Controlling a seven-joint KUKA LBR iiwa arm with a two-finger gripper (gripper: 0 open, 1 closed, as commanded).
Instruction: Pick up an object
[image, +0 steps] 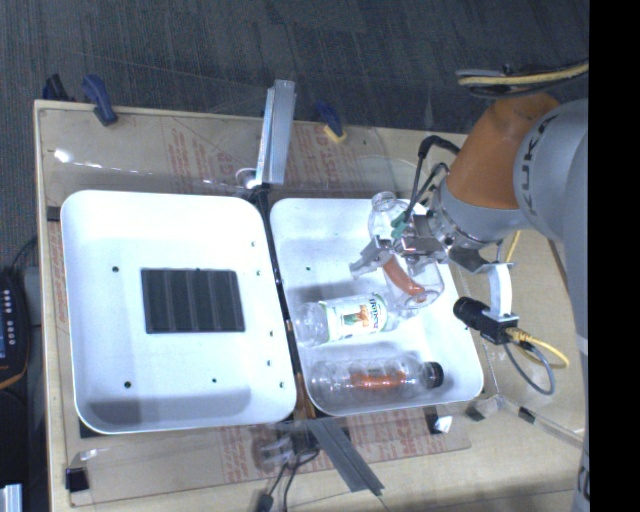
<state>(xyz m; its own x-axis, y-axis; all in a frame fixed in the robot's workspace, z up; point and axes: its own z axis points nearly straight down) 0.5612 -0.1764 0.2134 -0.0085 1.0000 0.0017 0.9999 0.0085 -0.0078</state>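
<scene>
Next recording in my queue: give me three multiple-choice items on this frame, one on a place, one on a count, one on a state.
1. Where does the dark ribbed panel lie?
A. left bin
B. right bin
C. on the bench outside the bins

2. How many clear plastic bottles lie in the right bin?
A. none
B. two
C. five

3. How does the bottle with the black cap lie?
A. upright
B. on its side
C. hanging over the bin's rim

Answers: 1 A, the panel sits on the floor of the left bin. 2 B, the labelled bottle and the black-capped one. 3 B, it lies lengthwise along the near wall.
</scene>
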